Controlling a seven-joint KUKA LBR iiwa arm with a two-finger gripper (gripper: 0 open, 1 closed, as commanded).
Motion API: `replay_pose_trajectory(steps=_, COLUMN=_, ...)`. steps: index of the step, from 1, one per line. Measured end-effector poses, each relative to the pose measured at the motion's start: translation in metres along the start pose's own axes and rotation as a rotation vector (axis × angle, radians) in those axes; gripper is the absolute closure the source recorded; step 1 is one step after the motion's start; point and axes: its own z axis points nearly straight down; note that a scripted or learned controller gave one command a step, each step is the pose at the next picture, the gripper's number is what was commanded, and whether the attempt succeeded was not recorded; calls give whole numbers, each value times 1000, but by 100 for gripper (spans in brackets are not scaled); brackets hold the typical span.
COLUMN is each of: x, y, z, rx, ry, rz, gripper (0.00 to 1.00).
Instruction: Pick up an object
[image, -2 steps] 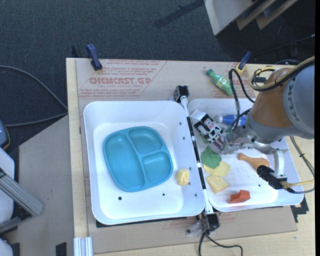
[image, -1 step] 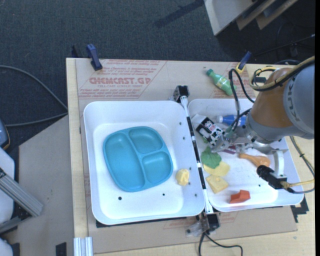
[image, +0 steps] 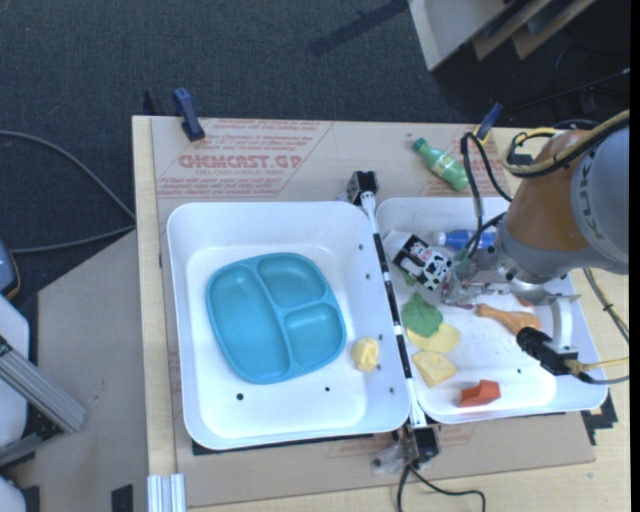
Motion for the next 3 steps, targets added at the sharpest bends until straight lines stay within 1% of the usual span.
replay_pose_trajectory(steps=1, x=0, y=0, z=0, rx=0, ry=0, rz=-1, gripper=0)
replay_pose_trajectory(steps=2, x=5, y=81, z=22, rx=38, ry=0, rz=-7, gripper=0)
replay_pose_trajectory(steps=3, x=5, y=85, z=10, rx=16, ry=-4, rz=-4, gripper=100)
